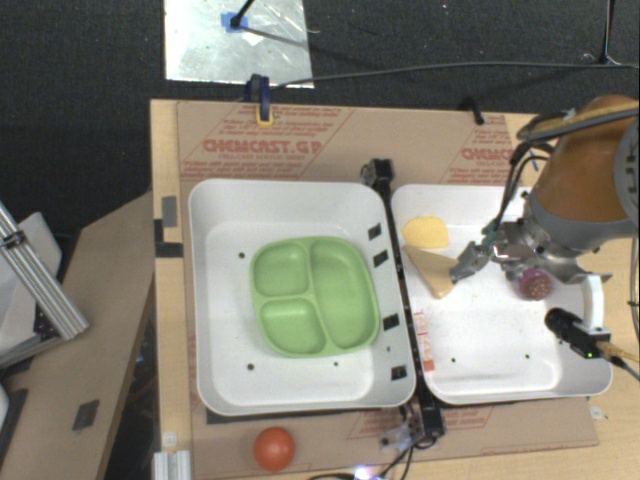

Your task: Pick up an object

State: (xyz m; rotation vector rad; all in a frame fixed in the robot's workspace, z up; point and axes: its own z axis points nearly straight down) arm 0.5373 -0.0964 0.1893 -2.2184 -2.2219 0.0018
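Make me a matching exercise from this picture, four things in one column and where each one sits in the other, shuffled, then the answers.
Things:
1. green divided plate
2. yellow round piece
3. purple ball
4. orange ball

Places:
A. right bin, under the arm
B. on the bench, in front of the left bin
C. middle of the left bin
D. right bin, near its back left corner

Pairs: 1-C, 2-D, 3-A, 4-B

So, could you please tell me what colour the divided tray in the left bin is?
Light green tray, clearest in the camera view.
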